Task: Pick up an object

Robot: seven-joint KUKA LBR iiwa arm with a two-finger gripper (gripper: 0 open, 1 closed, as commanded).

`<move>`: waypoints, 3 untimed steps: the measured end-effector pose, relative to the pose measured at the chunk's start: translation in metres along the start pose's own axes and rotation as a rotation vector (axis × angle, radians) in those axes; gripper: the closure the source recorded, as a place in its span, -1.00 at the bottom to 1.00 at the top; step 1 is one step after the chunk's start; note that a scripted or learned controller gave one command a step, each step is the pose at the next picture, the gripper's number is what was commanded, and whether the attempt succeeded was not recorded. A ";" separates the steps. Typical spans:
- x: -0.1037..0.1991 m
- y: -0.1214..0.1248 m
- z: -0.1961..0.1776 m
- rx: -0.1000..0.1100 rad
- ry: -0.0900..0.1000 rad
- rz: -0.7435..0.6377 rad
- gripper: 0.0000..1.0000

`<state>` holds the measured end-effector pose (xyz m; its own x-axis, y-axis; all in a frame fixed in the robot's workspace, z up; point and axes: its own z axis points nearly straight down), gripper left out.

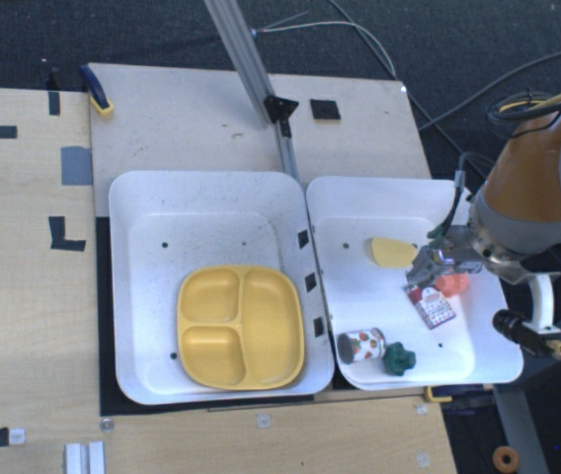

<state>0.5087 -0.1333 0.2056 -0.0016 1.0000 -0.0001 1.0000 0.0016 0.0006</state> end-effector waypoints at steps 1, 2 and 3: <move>0.000 0.000 -0.025 0.000 0.000 0.000 1.00; 0.054 0.009 -0.015 0.003 0.001 -0.004 1.00; 0.108 0.031 -0.022 0.001 0.001 -0.004 1.00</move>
